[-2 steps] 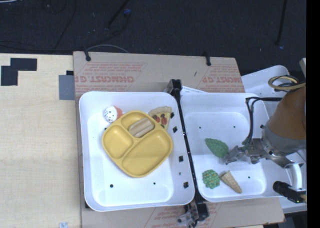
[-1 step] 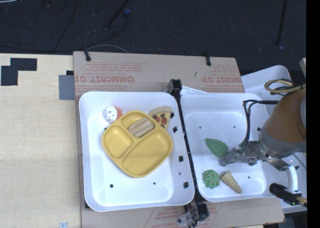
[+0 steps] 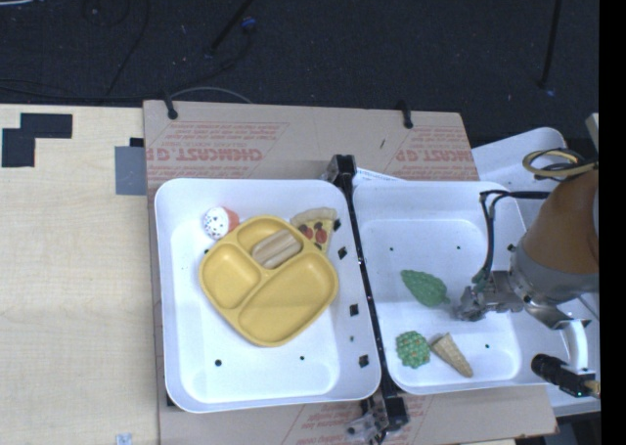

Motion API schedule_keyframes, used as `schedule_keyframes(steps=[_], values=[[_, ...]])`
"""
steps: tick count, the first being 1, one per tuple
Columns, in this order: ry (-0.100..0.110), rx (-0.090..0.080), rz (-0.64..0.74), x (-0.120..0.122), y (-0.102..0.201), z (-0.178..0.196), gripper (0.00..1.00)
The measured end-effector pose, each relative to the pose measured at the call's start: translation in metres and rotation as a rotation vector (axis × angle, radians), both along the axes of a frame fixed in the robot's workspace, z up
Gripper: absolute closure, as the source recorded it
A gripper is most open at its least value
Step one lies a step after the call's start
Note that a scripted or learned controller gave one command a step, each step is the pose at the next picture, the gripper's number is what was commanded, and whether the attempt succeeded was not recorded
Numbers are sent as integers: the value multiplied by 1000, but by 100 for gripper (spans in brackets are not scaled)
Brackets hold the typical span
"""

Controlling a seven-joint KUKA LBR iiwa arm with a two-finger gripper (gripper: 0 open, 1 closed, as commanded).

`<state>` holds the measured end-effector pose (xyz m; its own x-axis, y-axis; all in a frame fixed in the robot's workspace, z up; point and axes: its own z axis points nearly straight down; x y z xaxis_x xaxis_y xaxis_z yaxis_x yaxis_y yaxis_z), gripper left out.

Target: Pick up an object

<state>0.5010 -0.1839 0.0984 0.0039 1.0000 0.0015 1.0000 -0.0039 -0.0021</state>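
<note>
Camera view: end effector (image 3: pixel 468 308) beside leafy green toy (image 3: pixel 424 288)

You see a left white bin (image 3: pixel 196 355) and a right white bin (image 3: pixel 430 228) side by side on a cardboard sheet (image 3: pixel 293 145). Pale wooden bench top (image 3: pixel 68 287) lies to the left.

Right bin, three loose items: a flat dark-green leaf (image 3: pixel 424 287) at centre, lying on the floor; a knobbly light-green round piece (image 3: pixel 412 348) at 7 o'clock from it; a tan cone (image 3: pixel 452 354) just beside that piece at its 3 o'clock, on its side. Left bin: a yellow three-compartment tray (image 3: pixel 240 287) at centre, a tan bread-like piece (image 3: pixel 277 249) in its 12 o'clock compartment; a pizza slice (image 3: pixel 315 227) at the tray's 1 o'clock and a small white-and-red round item (image 3: pixel 218 223) at its 11 o'clock, both touching the rim.
</note>
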Motion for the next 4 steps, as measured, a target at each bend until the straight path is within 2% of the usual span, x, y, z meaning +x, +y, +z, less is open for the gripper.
schedule_keyframes(steps=[1, 3, 4], values=[[-2, -1, 5, 5, -4, 43, 100], [-5, -3, 6, -2, -4, 152, 100], [1, 1, 8, -2, 42, 155, 100]])
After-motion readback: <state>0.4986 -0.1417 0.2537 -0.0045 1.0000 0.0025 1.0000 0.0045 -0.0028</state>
